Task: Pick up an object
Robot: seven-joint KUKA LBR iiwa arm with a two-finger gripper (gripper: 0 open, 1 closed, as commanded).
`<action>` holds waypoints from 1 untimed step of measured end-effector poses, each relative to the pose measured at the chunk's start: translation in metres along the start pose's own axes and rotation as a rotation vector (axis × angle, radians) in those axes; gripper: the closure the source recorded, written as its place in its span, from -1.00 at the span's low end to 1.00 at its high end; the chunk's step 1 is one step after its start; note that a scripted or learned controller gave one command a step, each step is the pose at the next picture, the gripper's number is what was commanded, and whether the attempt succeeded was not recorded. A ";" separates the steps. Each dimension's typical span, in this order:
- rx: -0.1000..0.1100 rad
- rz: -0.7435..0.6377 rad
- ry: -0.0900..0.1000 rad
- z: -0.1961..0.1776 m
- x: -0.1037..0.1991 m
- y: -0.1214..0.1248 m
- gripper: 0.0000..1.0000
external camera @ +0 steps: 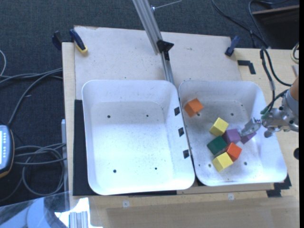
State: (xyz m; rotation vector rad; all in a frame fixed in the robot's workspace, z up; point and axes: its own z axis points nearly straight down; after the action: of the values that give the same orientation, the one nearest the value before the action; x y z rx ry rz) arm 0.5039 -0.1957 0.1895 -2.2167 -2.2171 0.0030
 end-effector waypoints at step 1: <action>0.001 0.001 0.000 0.057 -0.008 0.004 -1.00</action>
State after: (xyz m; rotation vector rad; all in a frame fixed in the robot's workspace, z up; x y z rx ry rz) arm 0.5079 -0.2030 0.1320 -2.2177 -2.2156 0.0037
